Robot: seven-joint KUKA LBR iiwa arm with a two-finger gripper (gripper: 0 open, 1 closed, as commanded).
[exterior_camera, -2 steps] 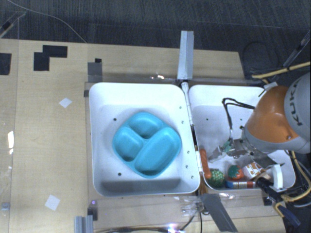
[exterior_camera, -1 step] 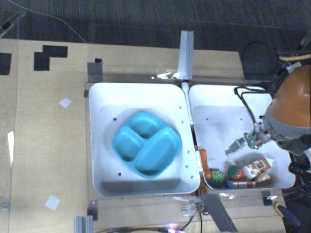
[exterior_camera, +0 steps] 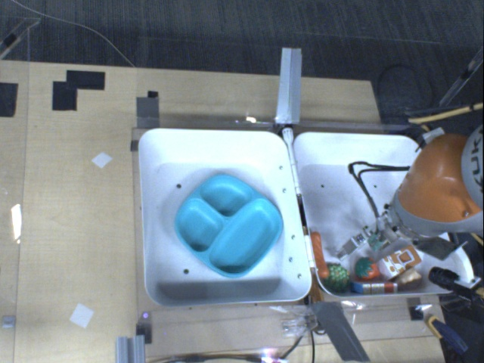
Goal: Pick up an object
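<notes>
Hovering my gripper (exterior_camera: 372, 240) over the right bin's (exterior_camera: 333, 165) front clutter; jaw state indeterminable. Small green ball (exterior_camera: 366, 268) looks light, rigid, slippery: grasp across its middle.

Nothing readable is showing: the dark marks on the arm (exterior_camera: 461, 180) and the print on the box (exterior_camera: 401, 262) are staying illegible.
</notes>
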